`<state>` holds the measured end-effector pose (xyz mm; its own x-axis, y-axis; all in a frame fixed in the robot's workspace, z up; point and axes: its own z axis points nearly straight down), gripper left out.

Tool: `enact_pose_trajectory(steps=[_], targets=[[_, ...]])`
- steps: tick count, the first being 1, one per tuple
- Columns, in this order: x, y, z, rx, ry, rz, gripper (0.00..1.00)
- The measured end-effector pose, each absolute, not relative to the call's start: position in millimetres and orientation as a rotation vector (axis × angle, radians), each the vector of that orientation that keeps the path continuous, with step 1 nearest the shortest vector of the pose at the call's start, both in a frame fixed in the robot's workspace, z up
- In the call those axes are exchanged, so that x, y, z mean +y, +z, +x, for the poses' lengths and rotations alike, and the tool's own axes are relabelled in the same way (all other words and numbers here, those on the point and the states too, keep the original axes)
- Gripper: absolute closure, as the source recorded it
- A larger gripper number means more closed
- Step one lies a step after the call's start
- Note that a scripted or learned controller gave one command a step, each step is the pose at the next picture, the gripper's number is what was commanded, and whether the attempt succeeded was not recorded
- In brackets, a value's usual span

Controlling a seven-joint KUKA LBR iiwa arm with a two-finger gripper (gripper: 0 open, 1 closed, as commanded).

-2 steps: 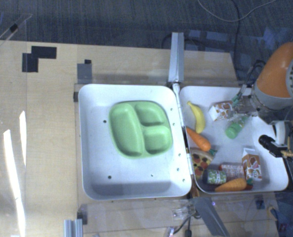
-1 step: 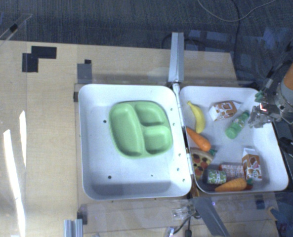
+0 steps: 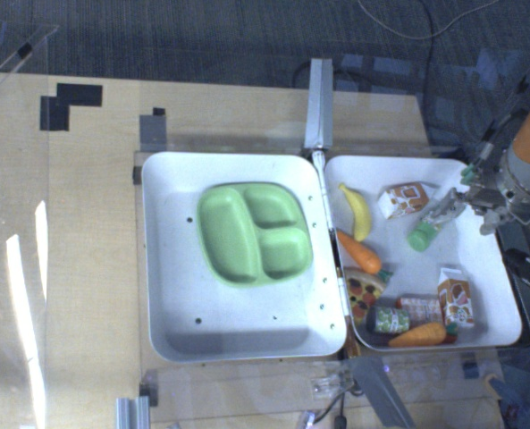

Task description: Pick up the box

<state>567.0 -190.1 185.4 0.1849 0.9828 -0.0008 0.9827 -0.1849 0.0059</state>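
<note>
While your gripper (image 3: 450, 206) hung over the right bin (image 3: 506, 280), just beside the box (image 3: 403, 199), you couldn't tell its grip

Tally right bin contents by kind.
Small white-and-orange cartons: 2
Orange toy carrots: 2
Yellow toy banana: 1
Green plastic bottle: 1
Pizza slice toy: 1
Dark can: 1
Flat pink packet: 1
Total: 9
</note>
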Motion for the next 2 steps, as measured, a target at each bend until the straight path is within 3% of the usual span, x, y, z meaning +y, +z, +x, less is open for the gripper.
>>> enact_pose_trajectory(steps=[1,2], targets=[[-184.4,262.2,603.3,2.072,0.006,2.353,0.0],[-189.2,142.3,572.2,1.976,0.003,2.44,0.0]])
